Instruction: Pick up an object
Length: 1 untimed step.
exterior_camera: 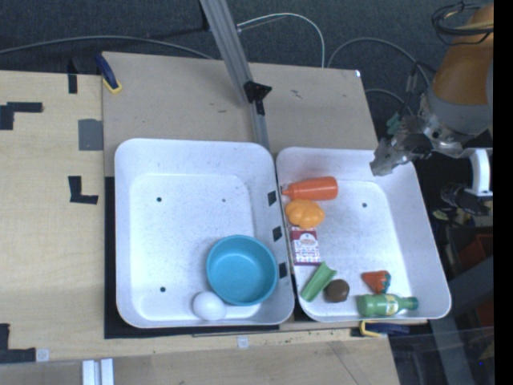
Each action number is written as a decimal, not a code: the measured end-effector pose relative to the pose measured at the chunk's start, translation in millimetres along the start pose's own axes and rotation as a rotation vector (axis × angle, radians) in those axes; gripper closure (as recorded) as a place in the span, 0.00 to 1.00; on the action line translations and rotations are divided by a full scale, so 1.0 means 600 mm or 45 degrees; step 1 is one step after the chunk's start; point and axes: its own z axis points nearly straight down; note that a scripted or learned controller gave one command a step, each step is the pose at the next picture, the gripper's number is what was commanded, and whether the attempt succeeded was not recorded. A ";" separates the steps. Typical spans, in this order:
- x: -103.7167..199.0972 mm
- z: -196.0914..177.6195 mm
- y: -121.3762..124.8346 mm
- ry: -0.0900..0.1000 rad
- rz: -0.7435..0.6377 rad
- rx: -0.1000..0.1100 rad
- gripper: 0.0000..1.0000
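Here, my gripper (386, 160) hung over the right bin's (425, 239) far rim; its opening was indiscernible. Risk: descending there would strike the rim, missing the orange bottle (311, 188).

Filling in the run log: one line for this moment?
pincer over right white bin's far rim | holding nothing | orange plastic bottle untouched

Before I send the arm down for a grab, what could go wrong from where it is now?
1. The gripper sits over the right bin's upper-right rim, away from the objects; a straight descent would likely hit the rim or grab nothing.
2. The orange bottle, orange fruit and red carton crowd the bin's left wall, so fingers may jam.
3. The green bottle lies against the near wall, possibly hard to straddle.
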 end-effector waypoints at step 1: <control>0.090 -0.007 0.023 0.004 -0.006 0.005 1.00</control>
